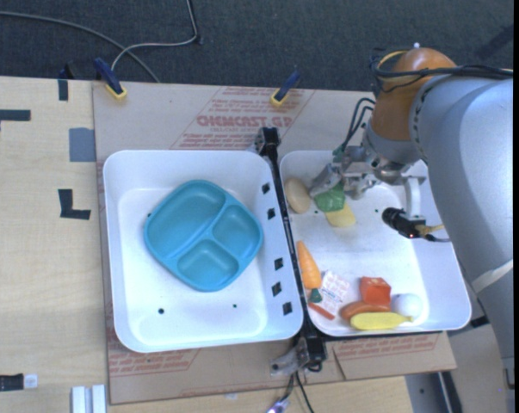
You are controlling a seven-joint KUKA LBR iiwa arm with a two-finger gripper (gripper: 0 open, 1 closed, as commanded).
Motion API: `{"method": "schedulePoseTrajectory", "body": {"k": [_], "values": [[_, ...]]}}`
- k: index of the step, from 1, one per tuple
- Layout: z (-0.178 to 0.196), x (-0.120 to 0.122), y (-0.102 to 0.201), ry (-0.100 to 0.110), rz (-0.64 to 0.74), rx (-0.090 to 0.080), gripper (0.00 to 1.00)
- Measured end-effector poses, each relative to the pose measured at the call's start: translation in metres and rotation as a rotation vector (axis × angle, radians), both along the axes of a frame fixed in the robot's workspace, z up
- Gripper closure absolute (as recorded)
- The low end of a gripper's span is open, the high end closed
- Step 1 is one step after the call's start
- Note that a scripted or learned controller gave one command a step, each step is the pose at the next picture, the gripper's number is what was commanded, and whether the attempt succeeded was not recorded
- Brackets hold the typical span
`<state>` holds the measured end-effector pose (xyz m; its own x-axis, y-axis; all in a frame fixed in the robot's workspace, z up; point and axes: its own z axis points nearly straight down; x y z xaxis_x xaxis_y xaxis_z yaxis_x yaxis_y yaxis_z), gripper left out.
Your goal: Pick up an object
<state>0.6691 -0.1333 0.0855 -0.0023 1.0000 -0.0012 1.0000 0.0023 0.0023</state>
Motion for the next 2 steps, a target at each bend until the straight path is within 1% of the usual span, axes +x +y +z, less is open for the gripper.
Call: {"method": "schedulePoseTrajectory", "body": {"k": [1,2], "values": [[0.001,-0.034,0.006,0.000,-0.002,-0.001,0.00],[0.000,0.000,0.001,0.000,0.000,0.000,0.00]]}}
